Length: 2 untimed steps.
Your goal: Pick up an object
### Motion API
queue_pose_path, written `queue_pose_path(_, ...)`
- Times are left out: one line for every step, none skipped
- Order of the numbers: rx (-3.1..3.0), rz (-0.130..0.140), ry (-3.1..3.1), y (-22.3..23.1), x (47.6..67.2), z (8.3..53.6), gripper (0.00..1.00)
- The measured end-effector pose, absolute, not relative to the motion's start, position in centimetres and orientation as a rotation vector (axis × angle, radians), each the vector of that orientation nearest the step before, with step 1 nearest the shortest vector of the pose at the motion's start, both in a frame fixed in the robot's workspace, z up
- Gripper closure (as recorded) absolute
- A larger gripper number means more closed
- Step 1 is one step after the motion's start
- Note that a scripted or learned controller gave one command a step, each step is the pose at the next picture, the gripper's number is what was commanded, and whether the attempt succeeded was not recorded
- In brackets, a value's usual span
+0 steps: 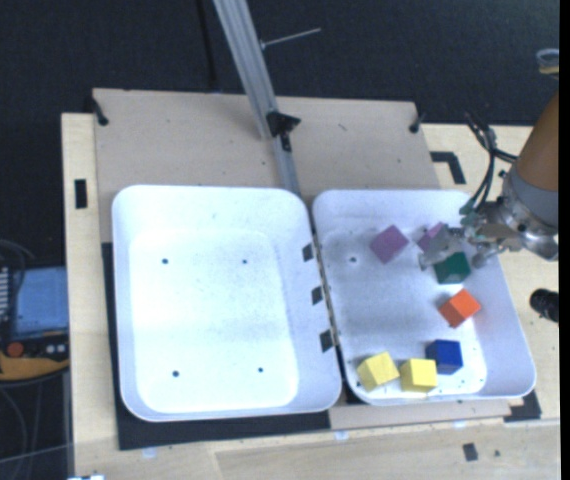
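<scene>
The right bin point(500, 363) holds several small blocks. A purple block point(389, 243) lies at its upper middle, and a second purplish piece point(431, 235) sits just right of it. A green block point(453, 268) lies at the upper right. My gripper point(456, 254) hangs right over the green block, open, with one finger on each side of it. I cannot tell whether the fingers touch the block. Lower down are an orange block point(460, 308), a blue block point(446, 354) and two yellow blocks point(377, 370) point(419, 373).
The left bin point(135, 218) stands beside the right one, and their rims meet along a divider point(321, 288). A slanted metal post point(250, 63) rises behind the bins. A blue box with cables point(37, 303) lies off the bench's left side.
</scene>
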State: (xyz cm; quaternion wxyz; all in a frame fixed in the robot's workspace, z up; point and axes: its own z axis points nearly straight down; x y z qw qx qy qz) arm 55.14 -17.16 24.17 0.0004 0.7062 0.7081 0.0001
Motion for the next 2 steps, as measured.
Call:
queue_pose_path(2.219, 0.002, 2.222, -17.2, 55.2, 24.2, 0.00)
queue_pose_path(2.224, -0.005, 2.224, -17.0, 54.3, 18.3, 0.00)
